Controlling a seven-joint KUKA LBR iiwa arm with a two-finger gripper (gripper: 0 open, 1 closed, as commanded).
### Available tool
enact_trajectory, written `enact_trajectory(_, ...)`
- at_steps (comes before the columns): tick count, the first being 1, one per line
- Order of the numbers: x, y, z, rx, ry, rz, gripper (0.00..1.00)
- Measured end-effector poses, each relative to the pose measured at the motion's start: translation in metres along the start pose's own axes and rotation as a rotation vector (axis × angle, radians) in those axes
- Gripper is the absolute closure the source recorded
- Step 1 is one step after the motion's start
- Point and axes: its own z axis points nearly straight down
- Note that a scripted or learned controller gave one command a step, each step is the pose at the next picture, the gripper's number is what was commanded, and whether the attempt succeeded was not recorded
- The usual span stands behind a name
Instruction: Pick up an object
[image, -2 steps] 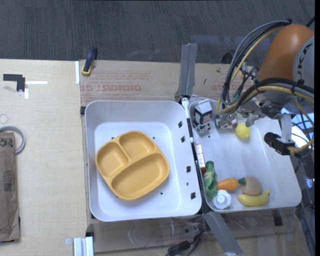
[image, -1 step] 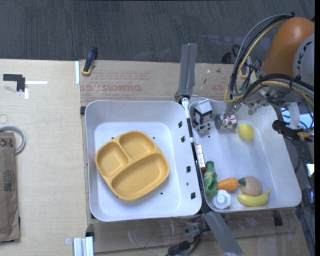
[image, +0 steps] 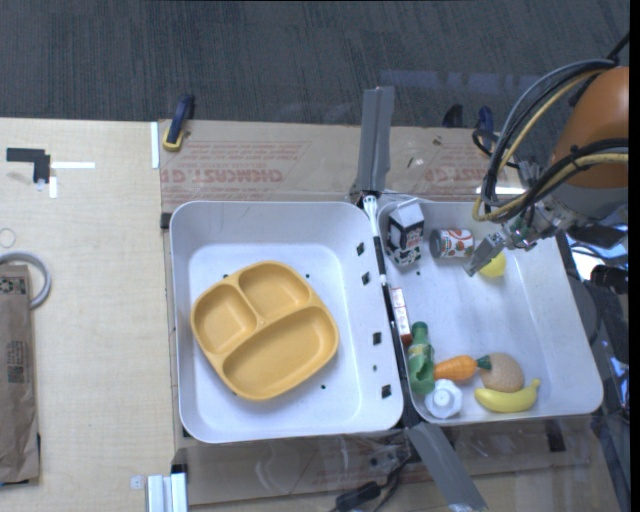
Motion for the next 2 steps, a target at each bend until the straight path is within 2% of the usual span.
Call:
enact_trajectory(1, -0.052, 0.015, 0.08, -0.001, -0.002, -0.048, 0.0)
enact_trajectory(2, -0.04, 0.015, 0.025, -0.003, -0.003, -0.265, 0.0)
